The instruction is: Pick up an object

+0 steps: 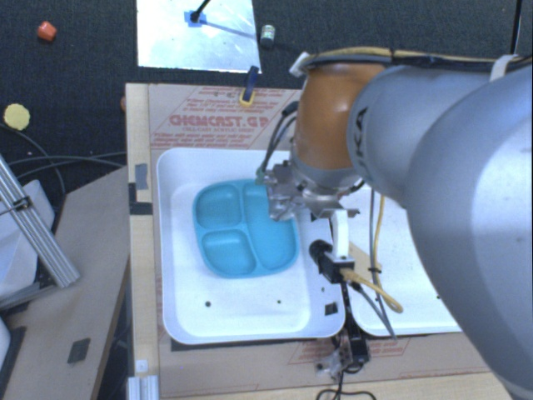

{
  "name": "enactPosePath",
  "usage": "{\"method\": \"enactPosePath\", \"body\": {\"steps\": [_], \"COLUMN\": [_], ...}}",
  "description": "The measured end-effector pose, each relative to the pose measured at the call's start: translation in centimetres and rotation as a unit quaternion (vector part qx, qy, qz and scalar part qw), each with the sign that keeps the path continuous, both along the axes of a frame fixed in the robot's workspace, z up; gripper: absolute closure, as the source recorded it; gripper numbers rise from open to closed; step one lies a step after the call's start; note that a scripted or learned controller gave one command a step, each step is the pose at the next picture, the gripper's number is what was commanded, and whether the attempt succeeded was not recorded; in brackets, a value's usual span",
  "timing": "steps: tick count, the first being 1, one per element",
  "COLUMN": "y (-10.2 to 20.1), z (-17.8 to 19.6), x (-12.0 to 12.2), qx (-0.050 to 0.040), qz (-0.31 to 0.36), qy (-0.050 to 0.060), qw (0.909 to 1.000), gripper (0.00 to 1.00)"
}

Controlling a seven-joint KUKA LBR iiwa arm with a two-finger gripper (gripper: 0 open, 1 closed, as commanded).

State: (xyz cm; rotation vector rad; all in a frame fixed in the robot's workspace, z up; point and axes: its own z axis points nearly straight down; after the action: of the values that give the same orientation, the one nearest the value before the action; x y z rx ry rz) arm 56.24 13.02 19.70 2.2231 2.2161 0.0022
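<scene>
A light blue divided plate [237,227] with three compartments lies flat in the left white bin [179,307], toward its right side. The arm's orange band and grey wrist hang over the divide between the two bins. My gripper [281,203] sits low at the plate's right rim, over its upper right compartment. The wrist body hides the tip of the gripper and that corner of the plate, so I cannot see whether anything is held.
The right white bin [416,307] is mostly covered by the arm; a yellow cable [379,294] trails across it. Both bins rest on printed cardboard [208,119]. A shiny metal sheet [196,23] lies behind, and aluminium framing [33,232] stands at the left.
</scene>
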Motion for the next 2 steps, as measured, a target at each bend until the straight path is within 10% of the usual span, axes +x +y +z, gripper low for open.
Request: {"method": "enactPosePath", "body": {"steps": [1, 2], "y": [0.7, 3.5], "z": [10.6, 19.3], "x": [-6.7, -7.6], "qx": [0.0027, 0.0028], "qz": [0.004, 0.005], "qy": [-0.002, -0.004], "qw": [1.0, 1.0], "gripper": [1.0, 1.0]}}
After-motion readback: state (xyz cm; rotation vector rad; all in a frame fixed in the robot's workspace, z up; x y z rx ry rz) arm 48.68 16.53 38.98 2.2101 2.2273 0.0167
